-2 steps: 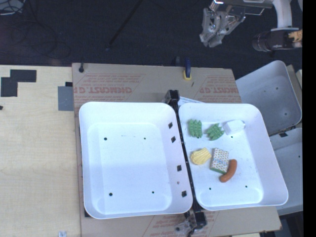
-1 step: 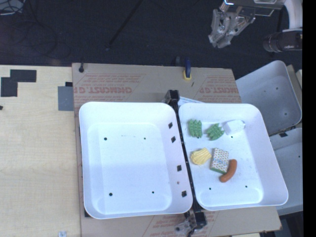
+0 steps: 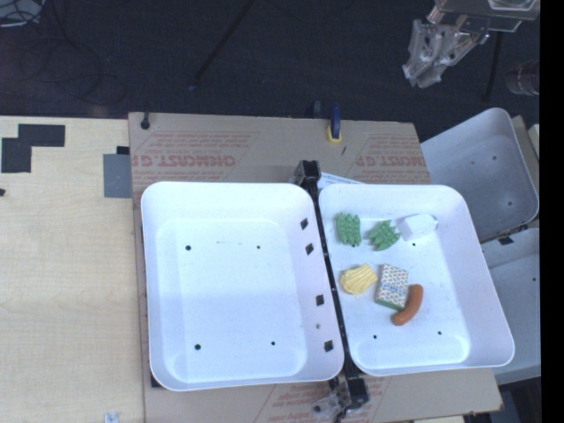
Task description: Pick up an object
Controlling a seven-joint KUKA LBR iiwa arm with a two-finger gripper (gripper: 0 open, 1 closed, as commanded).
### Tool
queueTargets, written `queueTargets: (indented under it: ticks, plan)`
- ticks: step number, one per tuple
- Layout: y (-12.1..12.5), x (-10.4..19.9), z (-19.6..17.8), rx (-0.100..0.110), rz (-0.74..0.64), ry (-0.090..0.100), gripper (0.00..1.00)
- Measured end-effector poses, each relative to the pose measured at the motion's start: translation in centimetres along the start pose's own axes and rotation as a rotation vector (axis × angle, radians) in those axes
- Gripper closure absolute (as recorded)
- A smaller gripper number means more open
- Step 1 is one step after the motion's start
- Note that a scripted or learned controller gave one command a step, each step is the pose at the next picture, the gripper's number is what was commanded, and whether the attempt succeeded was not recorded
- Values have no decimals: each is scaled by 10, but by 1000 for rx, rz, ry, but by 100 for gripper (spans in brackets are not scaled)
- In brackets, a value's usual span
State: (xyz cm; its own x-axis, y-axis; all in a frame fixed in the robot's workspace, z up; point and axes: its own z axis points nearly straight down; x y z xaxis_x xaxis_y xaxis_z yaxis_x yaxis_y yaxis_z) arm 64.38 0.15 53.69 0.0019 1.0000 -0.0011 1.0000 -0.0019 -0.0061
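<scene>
My gripper hangs high at the top right, well above and behind the bins, with nothing between its fingers. The right bin holds several small objects: a green ridged piece, a green leafy piece, a white piece, a yellow ridged piece, a patterned box and an orange sausage-shaped piece. The sausage lies right beside the box.
The left bin sits beside the right one, joined by a black hinge strip. Both rest on a brown cardboard sheet. A grey metal plate stands at the right.
</scene>
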Motion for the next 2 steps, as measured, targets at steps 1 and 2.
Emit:
queueTargets:
  ticks: [1, 2]
  plan:
    - [0, -49, 0, -3, 1, -1, 100]
    - [0, -96, 0, -3, 0, 0, 100]
